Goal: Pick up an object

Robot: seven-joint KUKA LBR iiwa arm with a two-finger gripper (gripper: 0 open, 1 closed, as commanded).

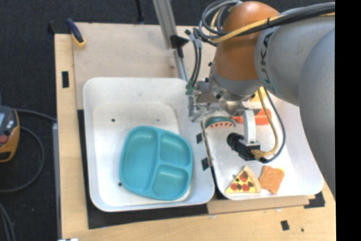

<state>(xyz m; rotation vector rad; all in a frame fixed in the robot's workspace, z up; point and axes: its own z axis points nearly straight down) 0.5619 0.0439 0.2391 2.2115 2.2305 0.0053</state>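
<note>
Arm (265, 48) covered most of the right bin (307, 169); bin's far half hidden. Orange-white object (260, 117) beside the arm's wrist, partly occluded, identity unclear. Pincer buried under the wrist; finger state unreadable. Arm body cut off at frame's right.

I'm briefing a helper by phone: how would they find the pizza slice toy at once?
Start at the right white bin, under the grey arm. Go to its near edge, where two small things lie side by side. The pizza slice is the left one: a yellow triangle with red and dark dots, unlike the plain orange piece beside it.
</note>
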